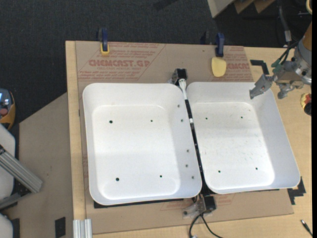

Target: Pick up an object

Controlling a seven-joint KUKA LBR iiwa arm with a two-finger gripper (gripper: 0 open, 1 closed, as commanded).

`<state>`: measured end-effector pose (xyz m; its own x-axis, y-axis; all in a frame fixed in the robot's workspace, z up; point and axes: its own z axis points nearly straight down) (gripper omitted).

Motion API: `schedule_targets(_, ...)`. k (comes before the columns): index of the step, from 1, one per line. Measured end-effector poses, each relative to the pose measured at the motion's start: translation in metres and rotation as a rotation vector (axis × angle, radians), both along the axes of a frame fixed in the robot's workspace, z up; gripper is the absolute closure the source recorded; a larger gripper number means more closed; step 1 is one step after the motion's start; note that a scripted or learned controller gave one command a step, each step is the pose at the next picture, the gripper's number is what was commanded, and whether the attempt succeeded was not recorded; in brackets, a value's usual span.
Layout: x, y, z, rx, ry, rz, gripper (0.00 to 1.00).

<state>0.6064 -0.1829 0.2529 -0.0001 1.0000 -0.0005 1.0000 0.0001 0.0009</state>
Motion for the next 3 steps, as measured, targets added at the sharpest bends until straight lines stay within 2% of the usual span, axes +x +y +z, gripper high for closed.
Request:
schedule_targets(1,0.001,0.000,0.011,-0.002,-0.003,0.001,1.00)
schedule_targets(2,-0.015,-0.044,0.189,-0.010,-0.020,-0.003,1.00)
schedule_targets(3,0.010,0.001,0.099,0.003,0.006,0.004,1.00)
